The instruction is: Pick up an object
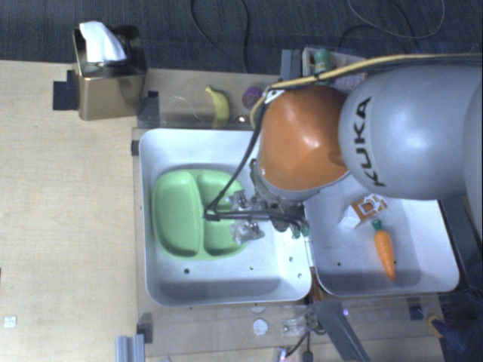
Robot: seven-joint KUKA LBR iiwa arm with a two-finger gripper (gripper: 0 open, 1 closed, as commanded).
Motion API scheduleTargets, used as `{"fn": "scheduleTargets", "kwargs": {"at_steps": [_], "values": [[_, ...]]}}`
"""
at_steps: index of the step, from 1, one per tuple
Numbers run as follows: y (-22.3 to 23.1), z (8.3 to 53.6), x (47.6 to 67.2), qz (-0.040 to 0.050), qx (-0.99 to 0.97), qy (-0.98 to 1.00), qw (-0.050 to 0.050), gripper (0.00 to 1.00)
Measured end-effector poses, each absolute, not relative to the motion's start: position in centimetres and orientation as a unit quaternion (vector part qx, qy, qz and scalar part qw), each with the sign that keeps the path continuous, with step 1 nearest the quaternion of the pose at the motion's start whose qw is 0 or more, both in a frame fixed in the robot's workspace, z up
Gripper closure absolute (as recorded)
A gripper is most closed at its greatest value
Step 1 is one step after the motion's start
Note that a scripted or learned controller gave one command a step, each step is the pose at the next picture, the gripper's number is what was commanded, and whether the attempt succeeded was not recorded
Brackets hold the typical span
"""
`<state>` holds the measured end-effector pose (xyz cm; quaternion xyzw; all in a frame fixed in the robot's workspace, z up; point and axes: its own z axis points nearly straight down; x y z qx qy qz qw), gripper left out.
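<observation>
Pale wooden bench [68,202], two white bins. Gripper [243,219] low in left bin [219,289], over right edge of green dish [181,211]; finger state impossible to tell. Carrot [385,253] in right bin [445,277], well off to the right. Nothing lifted yet; grasp and raise remaining.

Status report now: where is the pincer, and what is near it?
Pincer low in left bin, over green dish. Grip unconfirmed. Carrot in right bin.
</observation>
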<state>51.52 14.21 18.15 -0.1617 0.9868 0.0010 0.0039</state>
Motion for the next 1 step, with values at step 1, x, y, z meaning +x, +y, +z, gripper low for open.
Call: {"fn": "scheduleTargets", "kwargs": {"at_steps": [1], "values": [[20.38, 16.8, 55.03, 0.0016, -0.144, 0.99, 0.003, 1.0]]}}
